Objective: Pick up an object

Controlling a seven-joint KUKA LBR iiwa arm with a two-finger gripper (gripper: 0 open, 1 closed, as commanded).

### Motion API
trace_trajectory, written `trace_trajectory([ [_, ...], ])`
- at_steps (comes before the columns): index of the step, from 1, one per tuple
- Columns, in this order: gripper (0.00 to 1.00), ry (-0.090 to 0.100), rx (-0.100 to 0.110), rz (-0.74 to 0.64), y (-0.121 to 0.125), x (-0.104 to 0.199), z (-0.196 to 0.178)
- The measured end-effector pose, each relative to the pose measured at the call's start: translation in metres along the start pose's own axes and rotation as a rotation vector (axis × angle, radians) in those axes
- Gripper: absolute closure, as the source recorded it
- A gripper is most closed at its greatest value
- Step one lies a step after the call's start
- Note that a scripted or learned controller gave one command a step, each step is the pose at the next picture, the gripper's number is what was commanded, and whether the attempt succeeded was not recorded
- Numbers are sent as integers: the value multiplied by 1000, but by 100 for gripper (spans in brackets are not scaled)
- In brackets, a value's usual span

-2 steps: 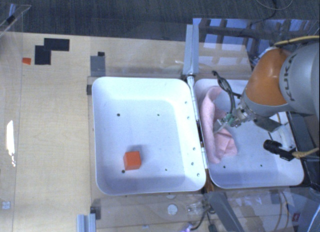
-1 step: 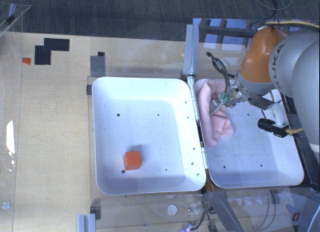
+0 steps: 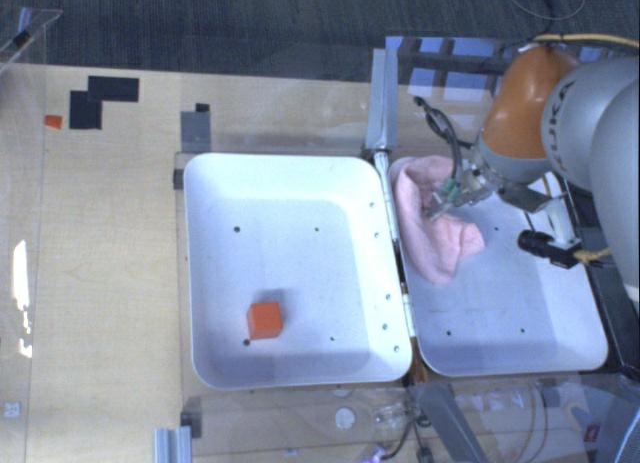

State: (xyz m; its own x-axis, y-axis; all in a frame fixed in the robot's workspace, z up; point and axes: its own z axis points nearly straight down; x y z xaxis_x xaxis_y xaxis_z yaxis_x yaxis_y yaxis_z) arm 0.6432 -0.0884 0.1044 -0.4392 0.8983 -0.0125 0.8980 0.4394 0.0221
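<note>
Crumpled pale pink cloth [image 3: 432, 228] heaped against the left wall of the right-hand shallow white bin [image 3: 520, 346], long axis running far to near. Directly under the claw [image 3: 447, 194], touching at the far end. Claw's opening: cannot tell. Small orange block [image 3: 265, 320] well apart, left bin [image 3: 215, 251].

1. A pink cloth [image 3: 432, 227] lay crumpled in the right bin [image 3: 520, 346], bunched against its left wall, near the far corner
2. A small orange block [image 3: 265, 320] sat flat in the left bin [image 3: 290, 366], towards the near left corner
</note>
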Motion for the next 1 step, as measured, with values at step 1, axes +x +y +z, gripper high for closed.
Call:
trace_trajectory([
  [1, 100, 4, 10, 105, 33, -1, -83],
])
